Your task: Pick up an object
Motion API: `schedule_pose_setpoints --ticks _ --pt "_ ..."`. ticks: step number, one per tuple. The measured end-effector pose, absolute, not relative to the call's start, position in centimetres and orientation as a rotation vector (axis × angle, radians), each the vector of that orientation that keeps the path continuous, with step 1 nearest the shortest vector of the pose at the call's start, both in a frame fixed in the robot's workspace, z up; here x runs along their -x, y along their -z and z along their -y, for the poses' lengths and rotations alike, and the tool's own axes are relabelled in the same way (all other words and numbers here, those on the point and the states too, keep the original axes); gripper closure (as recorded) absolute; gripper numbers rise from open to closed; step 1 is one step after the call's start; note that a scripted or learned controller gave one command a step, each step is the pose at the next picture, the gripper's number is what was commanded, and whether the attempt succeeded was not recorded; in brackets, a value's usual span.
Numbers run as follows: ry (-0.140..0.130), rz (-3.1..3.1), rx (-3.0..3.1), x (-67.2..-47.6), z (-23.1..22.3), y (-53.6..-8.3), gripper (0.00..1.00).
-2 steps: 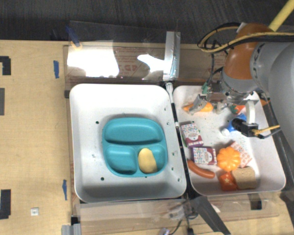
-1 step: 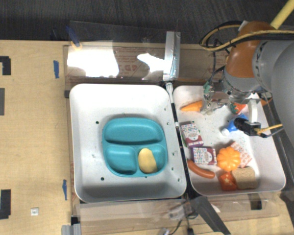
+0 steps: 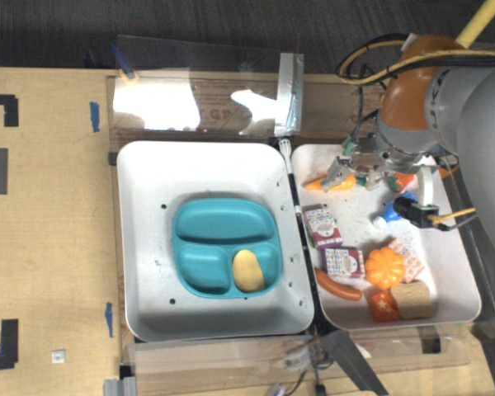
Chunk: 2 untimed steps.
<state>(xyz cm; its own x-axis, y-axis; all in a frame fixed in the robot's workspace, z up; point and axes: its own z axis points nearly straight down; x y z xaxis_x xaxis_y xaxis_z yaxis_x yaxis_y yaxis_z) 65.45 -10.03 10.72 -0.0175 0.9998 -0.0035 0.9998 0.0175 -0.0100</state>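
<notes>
Teal tray (image 3: 200, 264), yellow potato (image 3: 247, 271)

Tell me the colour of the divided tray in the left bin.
Teal tray, seen in the camera view.

The robot arm (image 3: 470, 114) is big, round and grey. It has an orange band (image 3: 408, 97) near its wrist, shiny like a ball. Black and yellow cables (image 3: 371, 56) loop beside the orange part. Under the band sits the gripper (image 3: 359, 170), made of small grey metal pieces. A black part with a yellow wire (image 3: 429, 214) sticks out below the arm.
</notes>
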Motion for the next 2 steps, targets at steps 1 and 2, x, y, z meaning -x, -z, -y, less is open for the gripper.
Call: schedule_pose_setpoints --ticks 1,2 --pt "-0.024 2.248 2.171 -66.23 9.9 -8.48 0.0" --pt "-0.039 2.242 2.168 -65.97 10.08 -9.28 1.0"
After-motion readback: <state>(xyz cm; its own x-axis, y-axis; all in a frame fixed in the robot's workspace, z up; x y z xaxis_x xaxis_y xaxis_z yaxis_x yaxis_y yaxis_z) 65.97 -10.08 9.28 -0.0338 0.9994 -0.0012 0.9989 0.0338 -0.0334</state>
